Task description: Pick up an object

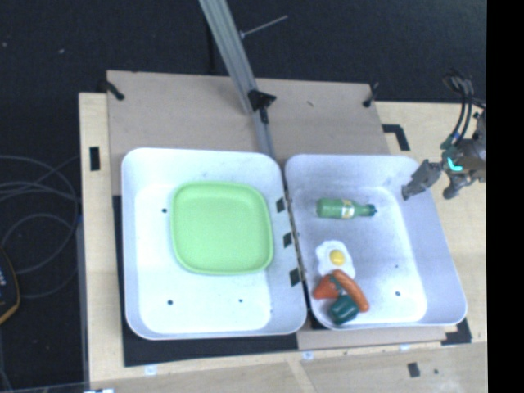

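End effector (434, 182) hovers over right white bin's (434, 277) upper-right rim, fingers spread wide, nothing between. Green plastic bottle (345, 210) lies flat, long axis left-right, cap pointing right.

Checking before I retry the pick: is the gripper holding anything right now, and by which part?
Nothing is held. The two-finger gripper hangs open over the right white bin's far right rim, nothing between its fingers. The green plastic bottle lies on the bin floor, apart from it.

Two white bins (147, 219), one green plate (221, 227), one bottle (345, 210), one fried egg (335, 259), three toy vegetables (344, 295).
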Controlling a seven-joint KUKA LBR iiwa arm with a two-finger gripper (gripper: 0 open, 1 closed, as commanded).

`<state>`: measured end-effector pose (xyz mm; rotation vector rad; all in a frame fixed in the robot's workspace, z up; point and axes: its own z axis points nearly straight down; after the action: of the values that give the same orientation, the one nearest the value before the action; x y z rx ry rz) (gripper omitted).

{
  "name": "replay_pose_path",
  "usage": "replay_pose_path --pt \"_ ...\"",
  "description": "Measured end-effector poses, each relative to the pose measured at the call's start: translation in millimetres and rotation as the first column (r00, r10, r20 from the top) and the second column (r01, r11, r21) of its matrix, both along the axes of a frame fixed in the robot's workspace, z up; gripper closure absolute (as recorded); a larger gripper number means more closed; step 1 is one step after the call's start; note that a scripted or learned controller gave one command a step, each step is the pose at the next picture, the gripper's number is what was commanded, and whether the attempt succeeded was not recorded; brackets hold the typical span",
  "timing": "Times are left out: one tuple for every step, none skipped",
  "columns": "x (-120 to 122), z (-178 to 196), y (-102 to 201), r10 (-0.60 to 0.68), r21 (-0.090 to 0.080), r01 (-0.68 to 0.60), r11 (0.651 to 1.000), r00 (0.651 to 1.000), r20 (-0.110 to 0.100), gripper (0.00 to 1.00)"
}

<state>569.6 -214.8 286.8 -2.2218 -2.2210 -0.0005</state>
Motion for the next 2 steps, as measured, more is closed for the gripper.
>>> replay_pose_path --pt "0.0 -0.1 0.0 0.0 0.0 0.0 1.0 1.0 0.0 0.0" --pt "-6.7 -44.0 -1.5 -0.001 0.0 0.001 1.0 1.0 -0.003 0.0"
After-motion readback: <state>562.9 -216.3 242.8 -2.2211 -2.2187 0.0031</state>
